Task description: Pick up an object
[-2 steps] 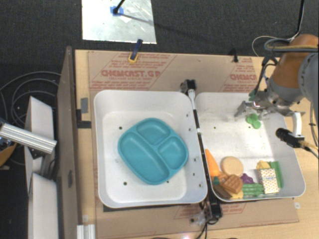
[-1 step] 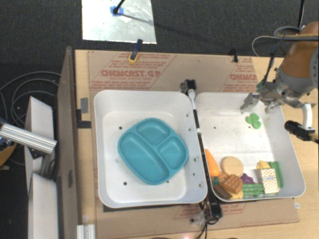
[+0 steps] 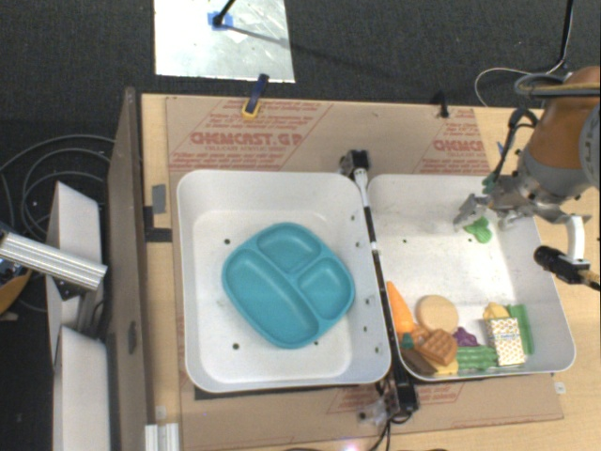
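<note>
My gripper (image 3: 490,216) hangs over the back right part of the right bin (image 3: 423,252), coming in from the right edge. A small green object (image 3: 482,232) lies right under its tip, touching or nearly touching it; I cannot tell whether it is gripped. A pile of toy food fills the bin's front corner: an orange carrot (image 3: 399,309), a round tan biscuit (image 3: 437,310), a brown waffle (image 3: 438,347), a purple piece (image 3: 466,335), green pieces (image 3: 475,356) and a small patterned carton (image 3: 507,340).
The left bin (image 3: 207,205) holds a teal divided plate (image 3: 287,285) in its middle. A dark ridge (image 3: 369,228) separates the two bins. The bench's cardboard top (image 3: 282,134) runs behind the bins.
</note>
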`<action>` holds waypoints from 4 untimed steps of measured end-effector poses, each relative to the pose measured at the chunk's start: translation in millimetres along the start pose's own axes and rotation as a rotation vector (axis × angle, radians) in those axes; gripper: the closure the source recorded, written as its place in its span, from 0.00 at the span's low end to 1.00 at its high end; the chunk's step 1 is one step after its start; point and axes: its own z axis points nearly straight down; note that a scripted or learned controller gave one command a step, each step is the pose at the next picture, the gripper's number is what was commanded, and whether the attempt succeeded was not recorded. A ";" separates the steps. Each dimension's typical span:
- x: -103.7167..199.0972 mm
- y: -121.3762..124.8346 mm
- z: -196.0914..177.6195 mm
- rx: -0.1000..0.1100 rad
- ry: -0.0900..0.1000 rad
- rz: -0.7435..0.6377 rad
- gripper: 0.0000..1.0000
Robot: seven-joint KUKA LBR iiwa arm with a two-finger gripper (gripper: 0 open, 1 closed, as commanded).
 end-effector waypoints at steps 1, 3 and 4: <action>29.1 16.3 35.6 -0.004 0.000 -0.006 0.00; 12.0 39.2 -28.0 -0.008 -0.001 -0.002 0.00; 14.7 27.0 -6.9 -0.002 0.000 -0.002 0.00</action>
